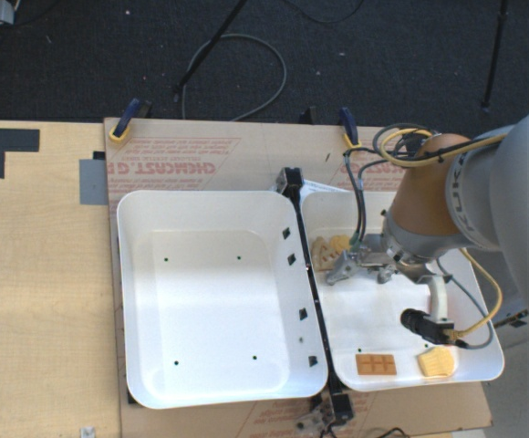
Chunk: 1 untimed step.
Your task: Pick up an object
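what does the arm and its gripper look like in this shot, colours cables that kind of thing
The arm is thick and rounded, grey, with an orange-tan band above the wrist. Yellow and black cables loop at the top of the band, and a dark cable runs down toward the gripper, which is small, metallic grey. Another yellow cable curves beside the wrist, near a white fitting with a black end.

The end effector (339,267) partly hides a tan object (330,245); arm (483,190) cut off right.
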{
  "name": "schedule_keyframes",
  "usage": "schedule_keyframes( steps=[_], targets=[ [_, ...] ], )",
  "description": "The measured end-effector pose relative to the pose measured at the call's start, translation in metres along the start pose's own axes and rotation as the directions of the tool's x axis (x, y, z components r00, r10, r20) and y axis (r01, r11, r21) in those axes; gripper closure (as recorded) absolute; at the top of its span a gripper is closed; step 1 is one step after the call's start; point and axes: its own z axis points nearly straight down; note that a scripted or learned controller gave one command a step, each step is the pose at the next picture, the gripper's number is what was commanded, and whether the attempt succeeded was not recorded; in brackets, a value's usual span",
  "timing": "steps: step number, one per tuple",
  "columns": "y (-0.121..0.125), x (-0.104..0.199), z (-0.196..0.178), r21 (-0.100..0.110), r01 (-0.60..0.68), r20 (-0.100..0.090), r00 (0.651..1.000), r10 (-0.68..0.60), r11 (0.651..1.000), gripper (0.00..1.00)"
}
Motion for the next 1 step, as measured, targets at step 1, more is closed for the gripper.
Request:
schedule_keyframes(
  steps=[1],
  targets=[
    [0.0515, -0.0221, -0.0027, -0.004, 0.001, 0.001, 1.0, -0.001, 1.0, 0.0]
  ],
)
